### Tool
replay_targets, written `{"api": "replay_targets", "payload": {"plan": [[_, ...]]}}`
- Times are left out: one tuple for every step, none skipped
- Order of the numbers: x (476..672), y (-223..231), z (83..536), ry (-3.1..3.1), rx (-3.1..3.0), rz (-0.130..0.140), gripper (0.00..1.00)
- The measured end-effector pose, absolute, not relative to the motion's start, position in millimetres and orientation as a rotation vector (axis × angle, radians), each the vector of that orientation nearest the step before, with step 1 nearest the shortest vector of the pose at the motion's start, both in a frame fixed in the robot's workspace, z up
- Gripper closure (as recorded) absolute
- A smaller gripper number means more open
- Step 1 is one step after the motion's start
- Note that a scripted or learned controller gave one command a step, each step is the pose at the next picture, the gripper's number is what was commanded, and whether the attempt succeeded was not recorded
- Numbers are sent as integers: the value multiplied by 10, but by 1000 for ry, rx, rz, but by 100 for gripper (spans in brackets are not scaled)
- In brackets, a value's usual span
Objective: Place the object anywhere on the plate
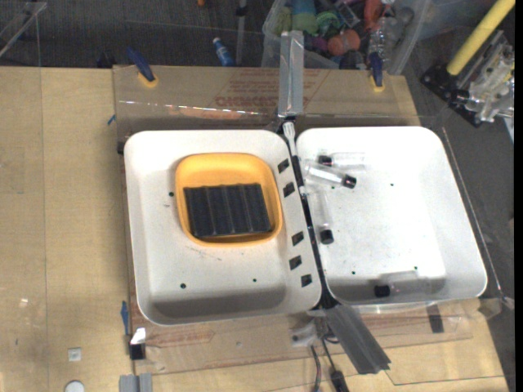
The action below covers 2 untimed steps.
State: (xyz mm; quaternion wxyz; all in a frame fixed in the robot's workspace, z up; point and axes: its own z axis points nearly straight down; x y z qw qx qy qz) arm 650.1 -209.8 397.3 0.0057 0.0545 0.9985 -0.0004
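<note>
An orange square plate (187,172) sits in the left white bin (155,260). A black ridged rectangular object (226,210) lies flat on the plate and covers most of its floor. My gripper (490,84) is at the upper right, beyond the far right corner of the right bin (400,219). It is well away from the plate and the black object, and nothing visible hangs from it.
Clear tubes with black caps lie in the right bin: a pair (333,172) near its far left corner, one (324,229) along the divider and one (394,284) by the near wall. A crate of colourful toys (343,11) stands behind the bins.
</note>
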Motion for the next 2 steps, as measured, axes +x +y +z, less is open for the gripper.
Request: {"api": "replay_targets", "payload": {"plan": [[6651,-2213,4195,3129,-84,-2,100],[6684,-2204,4243,3122,-238,-2,100]]}}
